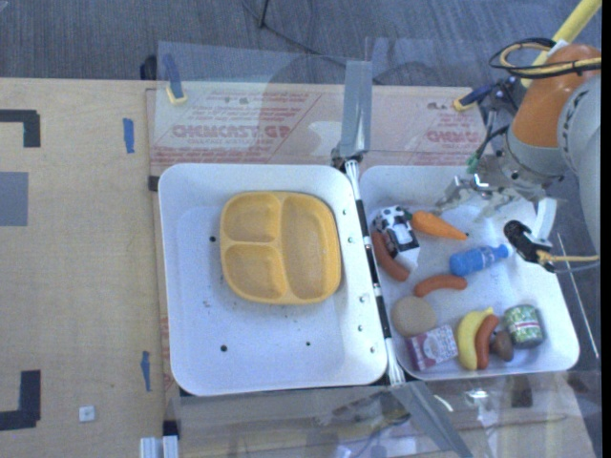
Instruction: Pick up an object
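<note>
Wooden bench [76, 284] under two white bins [191, 351] (grey carpet [95, 17] beyond), pincer [477, 196] wide.

Two bins [191, 256] [558, 351] are sitting on the counter [76, 256]. One plate [281, 246] is lying in one; three sausages [389, 256] [440, 283] [485, 342], one carrot [438, 224], one bottle [477, 258], one banana [467, 337] and one can [523, 324] are lying in the other.

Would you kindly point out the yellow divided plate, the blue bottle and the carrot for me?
yellow divided plate [250, 219]: camera view, on its upper-left compartment.
blue bottle [474, 259]: camera view, on the middle of its body.
carrot [436, 224]: camera view, on its orange middle.
</note>
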### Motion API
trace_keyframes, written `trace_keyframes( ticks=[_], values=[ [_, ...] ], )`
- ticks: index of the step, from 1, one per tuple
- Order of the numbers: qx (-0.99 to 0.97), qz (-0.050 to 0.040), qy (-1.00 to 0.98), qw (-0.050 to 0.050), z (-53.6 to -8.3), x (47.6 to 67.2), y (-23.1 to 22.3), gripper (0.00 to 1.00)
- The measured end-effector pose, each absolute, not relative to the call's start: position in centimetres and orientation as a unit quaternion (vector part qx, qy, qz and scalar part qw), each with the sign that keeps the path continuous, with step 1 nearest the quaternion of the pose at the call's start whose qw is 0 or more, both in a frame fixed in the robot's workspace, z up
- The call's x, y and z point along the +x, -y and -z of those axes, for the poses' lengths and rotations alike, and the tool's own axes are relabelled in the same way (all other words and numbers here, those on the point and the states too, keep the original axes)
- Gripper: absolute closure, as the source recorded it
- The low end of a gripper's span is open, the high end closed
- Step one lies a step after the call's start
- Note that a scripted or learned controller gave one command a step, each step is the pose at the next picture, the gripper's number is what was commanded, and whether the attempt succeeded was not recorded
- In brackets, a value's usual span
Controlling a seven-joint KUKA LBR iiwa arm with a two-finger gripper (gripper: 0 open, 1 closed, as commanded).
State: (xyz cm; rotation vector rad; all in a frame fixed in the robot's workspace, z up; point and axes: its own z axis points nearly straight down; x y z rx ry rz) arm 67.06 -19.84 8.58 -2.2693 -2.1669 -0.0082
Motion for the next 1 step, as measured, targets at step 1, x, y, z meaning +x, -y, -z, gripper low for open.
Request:
trace_keyframes(
  ticks=[1],
  values=[
    [-0.824,-0.0024,0.566,0.001,-8.46,66.68,18.73,0.00]
  ],
)
